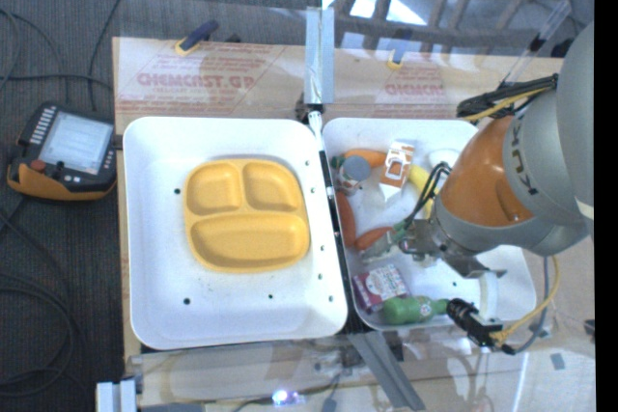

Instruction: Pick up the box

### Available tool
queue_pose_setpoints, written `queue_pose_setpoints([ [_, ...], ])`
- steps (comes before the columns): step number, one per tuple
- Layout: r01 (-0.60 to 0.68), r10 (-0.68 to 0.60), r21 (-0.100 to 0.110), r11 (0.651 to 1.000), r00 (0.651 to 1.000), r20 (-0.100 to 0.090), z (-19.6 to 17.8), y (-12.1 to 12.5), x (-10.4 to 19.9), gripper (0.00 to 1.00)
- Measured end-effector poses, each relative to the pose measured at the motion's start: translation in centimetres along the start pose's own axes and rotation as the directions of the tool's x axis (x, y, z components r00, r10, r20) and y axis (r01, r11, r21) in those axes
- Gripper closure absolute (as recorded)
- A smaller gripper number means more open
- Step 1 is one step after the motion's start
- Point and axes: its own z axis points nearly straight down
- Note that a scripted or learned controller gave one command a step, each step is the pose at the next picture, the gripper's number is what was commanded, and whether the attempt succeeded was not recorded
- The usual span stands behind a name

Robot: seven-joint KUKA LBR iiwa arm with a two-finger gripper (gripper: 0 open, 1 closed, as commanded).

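Orange and white, the small box point(399, 161) sits near the back of the right bin point(517, 289), among a carrot point(359, 232), a green bottle point(410, 309) and a pink packet point(384, 283). The arm's wrist hides the gripper, so I cannot tell its state. A yellow tray point(247, 213) lies in the left bin point(154, 236)

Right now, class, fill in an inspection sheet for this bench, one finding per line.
Surface: two shallow white bins, left bin, right bin.
Job's things: small orange-and-white box lying in the right bin.
Clutter: yellow three-compartment tray in the left bin; green bottle, orange carrot-shaped toy.
Grippers: hidden below the grey-and-orange arm.
Cables: yellow cable by the wrist.
Surroundings: handheld pendant on the floor.
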Motion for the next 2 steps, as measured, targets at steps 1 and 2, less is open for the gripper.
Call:
queue_pose_setpoints([
  [1,0.000,0.000,0.006,1.000,1.000,-0.004,-0.79,-0.08,0.08,1.00],
  [2,0.000,0.000,0.006,1.000,1.000,-0.004,-0.78,-0.09,0.09,0.00],
])
